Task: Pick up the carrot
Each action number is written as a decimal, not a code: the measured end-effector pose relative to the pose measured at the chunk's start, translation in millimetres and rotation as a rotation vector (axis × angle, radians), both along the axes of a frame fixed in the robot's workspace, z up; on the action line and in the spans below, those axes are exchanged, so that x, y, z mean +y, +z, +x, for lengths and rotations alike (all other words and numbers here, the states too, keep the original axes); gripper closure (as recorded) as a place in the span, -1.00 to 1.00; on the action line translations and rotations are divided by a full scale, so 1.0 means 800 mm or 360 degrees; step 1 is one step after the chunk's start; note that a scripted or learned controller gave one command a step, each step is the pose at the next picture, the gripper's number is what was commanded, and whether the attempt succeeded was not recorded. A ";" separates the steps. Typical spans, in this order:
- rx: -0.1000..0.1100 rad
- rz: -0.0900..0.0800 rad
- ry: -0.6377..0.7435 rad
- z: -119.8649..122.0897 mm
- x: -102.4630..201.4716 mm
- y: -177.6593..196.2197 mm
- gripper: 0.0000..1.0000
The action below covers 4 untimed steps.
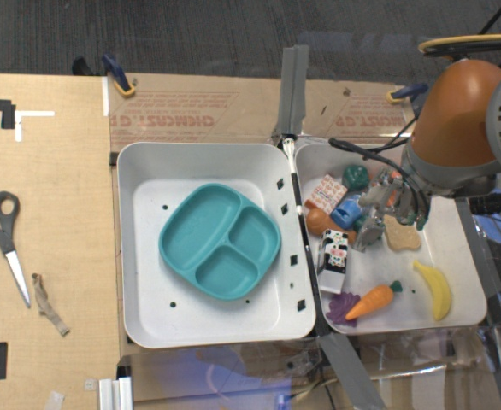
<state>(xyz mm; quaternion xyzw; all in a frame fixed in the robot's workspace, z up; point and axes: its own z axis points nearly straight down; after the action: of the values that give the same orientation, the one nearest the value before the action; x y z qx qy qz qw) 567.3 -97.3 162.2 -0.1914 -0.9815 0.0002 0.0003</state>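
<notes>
The left bin (131, 254) holds one thing, a teal divided plate (221, 242) with three compartments, lying tilted near the bin's middle. The right bin (468, 310) sits touching it along the shared rim and is crowded. The carrot (373, 301), orange with a green stem end, lies near that bin's front edge, its tip resting on a purple toy (342, 307). Right of the carrot, apart from it, is a yellow banana (436, 289). Behind the carrot, toward the shared rim, lies a black-and-white cow-print carton (335, 253). Further back from the carrot sit a blue block (347, 211), an orange round thing (318, 221), a pink-and-white packet (325, 193) and a dark green round toy (356, 176). A tan slice of toast (403, 234) lies behind and to the right of the carrot.

The end effector (372, 227) hangs over the middle of the right bin, well behind the carrot and just beside the blue block; whether it is released or clenched cannot be told, and nothing is seen in its grip.

The tabletop (54, 143) left of the carrot's bin is brown board. On it lie scissors (2, 237) and a small strip of scrap (50, 306). Blue clamps (118, 73) pin cardboard at the back.
</notes>
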 end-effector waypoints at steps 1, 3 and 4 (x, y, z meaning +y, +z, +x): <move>-0.0002 0.0000 0.0161 -0.103 -0.001 -0.076 -1.00; -0.0006 -0.0001 0.0482 -0.102 -0.086 0.002 1.00; -0.0005 0.0000 0.0482 -0.102 -0.086 0.001 -1.00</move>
<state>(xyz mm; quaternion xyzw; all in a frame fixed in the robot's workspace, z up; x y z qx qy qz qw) 485.9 -166.2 163.4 -0.0412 -0.9991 0.0000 -0.0014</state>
